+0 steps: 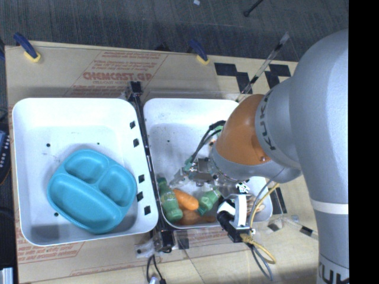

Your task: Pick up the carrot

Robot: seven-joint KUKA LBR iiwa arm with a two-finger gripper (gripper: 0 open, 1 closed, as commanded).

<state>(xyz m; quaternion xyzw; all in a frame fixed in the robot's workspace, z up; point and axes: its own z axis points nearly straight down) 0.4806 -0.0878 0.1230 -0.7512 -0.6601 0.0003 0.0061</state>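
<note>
I observe the gripper [207,179] low inside the right bin [177,117], at that bin's near end, hanging beneath the orange wrist band and largely masked by the wrist body and cabling; I cannot tell from this view how it is set. The carrot [187,200] lies on the bin floor just to the near-left of the gripper, its orange length angled across a small heap of play food. I see nothing closed around it, so I judge it not yet lifted. A green item [169,205] sits touching the carrot on the side toward the bin's left wall, another green piece [208,202] lies on the carrot's right, and a brownish item [192,218] rests at the near edge of the heap. The left bin [29,117] beyond the divider holds a blue sectioned tray [92,189], well apart from the work. My assessment: approach is done and the arm is at the heap; securing the carrot and raising it clear of its neighbours remain outstanding.
</note>
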